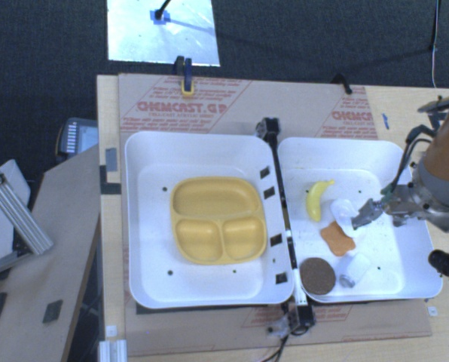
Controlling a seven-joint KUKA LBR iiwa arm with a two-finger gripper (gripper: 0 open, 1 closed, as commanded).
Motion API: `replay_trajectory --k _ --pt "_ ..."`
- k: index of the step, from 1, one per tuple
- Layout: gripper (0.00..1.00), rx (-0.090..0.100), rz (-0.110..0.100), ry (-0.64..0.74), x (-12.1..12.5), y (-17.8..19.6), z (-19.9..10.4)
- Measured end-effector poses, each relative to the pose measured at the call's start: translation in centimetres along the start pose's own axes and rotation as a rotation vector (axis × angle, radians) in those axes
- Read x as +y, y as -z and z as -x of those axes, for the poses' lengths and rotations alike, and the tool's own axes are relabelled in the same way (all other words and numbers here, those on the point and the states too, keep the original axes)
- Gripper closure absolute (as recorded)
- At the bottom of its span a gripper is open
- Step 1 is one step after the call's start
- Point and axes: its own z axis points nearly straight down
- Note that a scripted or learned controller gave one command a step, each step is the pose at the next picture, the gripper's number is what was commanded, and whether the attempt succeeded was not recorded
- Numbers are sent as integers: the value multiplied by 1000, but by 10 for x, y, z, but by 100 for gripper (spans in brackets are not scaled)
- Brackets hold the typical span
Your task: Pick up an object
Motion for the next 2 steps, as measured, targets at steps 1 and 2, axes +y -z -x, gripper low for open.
replay_trajectory --k 1,2 --pt "0 -3 12 3 3 6 0" --pt "0 -1 7 1 2 -57 0"
